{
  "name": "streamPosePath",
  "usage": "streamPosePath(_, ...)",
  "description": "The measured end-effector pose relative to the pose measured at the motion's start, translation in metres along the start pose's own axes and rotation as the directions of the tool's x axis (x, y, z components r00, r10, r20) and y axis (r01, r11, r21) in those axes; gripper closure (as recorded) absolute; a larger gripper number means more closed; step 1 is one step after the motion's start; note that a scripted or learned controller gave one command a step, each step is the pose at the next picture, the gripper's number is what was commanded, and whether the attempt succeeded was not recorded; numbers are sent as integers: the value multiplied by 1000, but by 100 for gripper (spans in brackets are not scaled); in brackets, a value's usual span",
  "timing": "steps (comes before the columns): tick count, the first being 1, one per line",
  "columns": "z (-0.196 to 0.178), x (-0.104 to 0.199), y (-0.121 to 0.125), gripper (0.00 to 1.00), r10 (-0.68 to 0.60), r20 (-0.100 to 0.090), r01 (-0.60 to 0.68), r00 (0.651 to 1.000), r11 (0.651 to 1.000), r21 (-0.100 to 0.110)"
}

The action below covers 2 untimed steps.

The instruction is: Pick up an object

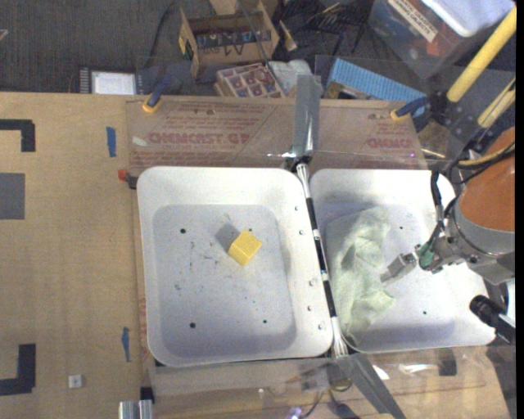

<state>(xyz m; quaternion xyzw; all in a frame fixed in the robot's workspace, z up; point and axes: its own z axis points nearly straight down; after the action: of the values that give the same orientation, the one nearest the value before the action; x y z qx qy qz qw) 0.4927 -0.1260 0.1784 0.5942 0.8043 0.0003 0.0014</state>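
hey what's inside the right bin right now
A crumpled pale green cloth lies in the right bin, toward its left side. The gripper sits at the cloth's right edge. Anything beneath the cloth is covered.

two white bins [155, 196], one yellow block [245, 247], one cloth [360, 270]

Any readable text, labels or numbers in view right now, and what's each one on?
"CHEMCAST GP", red print on the brown sheet behind the left bin; the last letters are uncertain.
Red print on the brown sheet behind the right bin: partly covered, not readable.
Label on the blue box at top right: too blurred.
Printing on the cardboard box: too small.
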Motion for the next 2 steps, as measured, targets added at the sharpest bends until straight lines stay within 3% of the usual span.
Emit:
streamPosePath(1, 69, -11, 11, 0, -92, -2, 92, 996, 996, 2)
streamPosePath(2, 59, -12, 11, 100, -89, 1, 89, 996, 996, -1)
